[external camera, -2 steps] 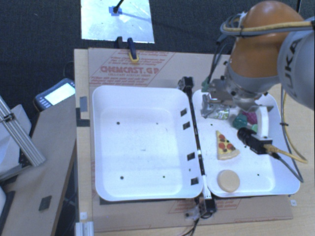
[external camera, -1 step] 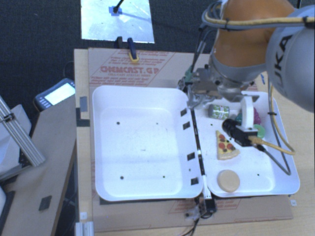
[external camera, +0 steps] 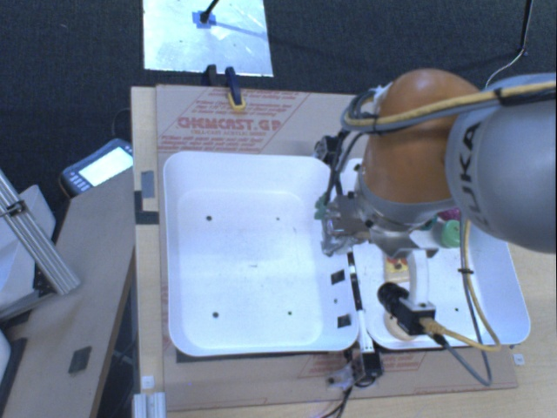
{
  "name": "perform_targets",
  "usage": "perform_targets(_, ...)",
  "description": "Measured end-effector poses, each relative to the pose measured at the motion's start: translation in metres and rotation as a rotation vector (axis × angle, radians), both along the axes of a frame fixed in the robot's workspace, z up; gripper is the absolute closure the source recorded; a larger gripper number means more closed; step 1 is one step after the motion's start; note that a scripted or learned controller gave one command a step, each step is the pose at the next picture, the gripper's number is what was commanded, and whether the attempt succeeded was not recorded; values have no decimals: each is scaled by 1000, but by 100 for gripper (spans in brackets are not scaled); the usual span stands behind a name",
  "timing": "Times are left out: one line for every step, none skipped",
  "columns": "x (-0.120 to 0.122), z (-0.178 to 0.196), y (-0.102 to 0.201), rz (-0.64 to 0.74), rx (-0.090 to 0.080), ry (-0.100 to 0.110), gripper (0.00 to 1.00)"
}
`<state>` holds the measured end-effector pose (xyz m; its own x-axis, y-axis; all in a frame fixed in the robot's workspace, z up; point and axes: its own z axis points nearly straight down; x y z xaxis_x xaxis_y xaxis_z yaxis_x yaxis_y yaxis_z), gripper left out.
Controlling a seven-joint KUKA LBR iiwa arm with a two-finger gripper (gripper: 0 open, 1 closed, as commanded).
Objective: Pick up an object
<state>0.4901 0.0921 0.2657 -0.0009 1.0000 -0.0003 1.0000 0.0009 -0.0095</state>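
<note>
Two shallow white bins are seen side by side on the desk, resting on a brown cardboard sheet printed with red lettering. The left bin lies toward the desk's left edge, and its white floor is marked by a few small dark dots. The right bin lies toward the desk's right edge and is largely covered by the arm, whose grey body and orange band reach in over it.

The hand is seen low over the shared wall between the two bins, at the right bin's left edge. Its metal parts are small and blurred under the wrist, so whether it is open or closed cannot be told, and nothing can be made out as gripped.

A small green object is seen inside the right bin near its far edge, just beside the arm's orange band, with a touch of pink next to it. A rounded tan object lies nearer the right bin's near edge, partly hidden by a black fitting from which a yellow cable runs.

A blue and yellow clamp is fixed at the cardboard's far edge. Beyond it a shiny square plate lies on dark carpet. A small screened device sits off the desk's left edge.
</note>
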Motion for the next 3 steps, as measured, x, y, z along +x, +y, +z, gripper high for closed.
perform_targets(19,84,-64,-6,-1,-20,100)
perform_targets(35,159,-25,7,3,-21,100)
perform_targets(59,277,14,7,4,-26,100)
